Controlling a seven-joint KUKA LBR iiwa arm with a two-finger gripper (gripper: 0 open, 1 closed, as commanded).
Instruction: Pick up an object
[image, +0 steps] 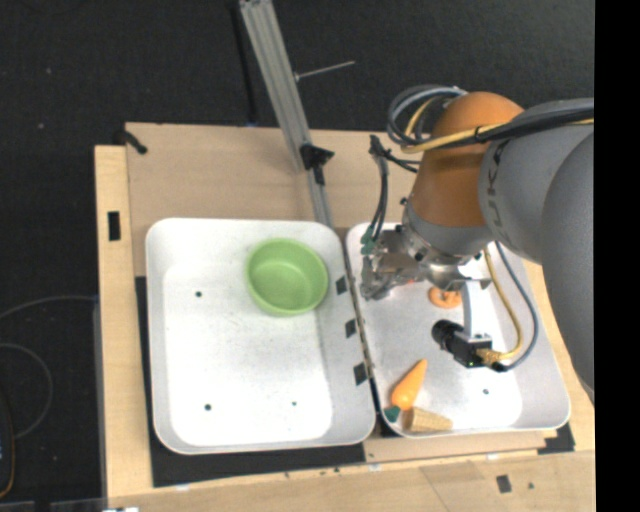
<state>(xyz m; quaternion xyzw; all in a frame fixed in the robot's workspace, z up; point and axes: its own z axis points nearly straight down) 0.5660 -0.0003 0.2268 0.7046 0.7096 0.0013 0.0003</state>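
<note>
No object is seen between the fingers of the gripper (378, 272); whether those fingers stand apart or together cannot be told, as the wrist body covers them from above.

Candidate objects, located from the gripper:
- Carrot (409, 385): orange with a green tip, lying in the right bin (520, 400), below the gripper and slightly to its right, apart from it.
- Cone (428, 421): tan, lying just below the carrot against the bin's near rim, touching or nearly touching the carrot's green end.
- Small orange piece (444, 297): to the gripper's right, partly hidden under the wrist; its kind cannot be told.
- Bowl (288, 277): green, upright, in the left bin (200, 380), to the gripper's left at about the same height in the view.

The gripper sits low over the upper left corner of the right bin, near the divide between the two bins. The arm (520, 180), grey with an orange band, enters from the right. A black fitting with a yellow cable (462, 345) hangs right of and below the gripper.
</note>
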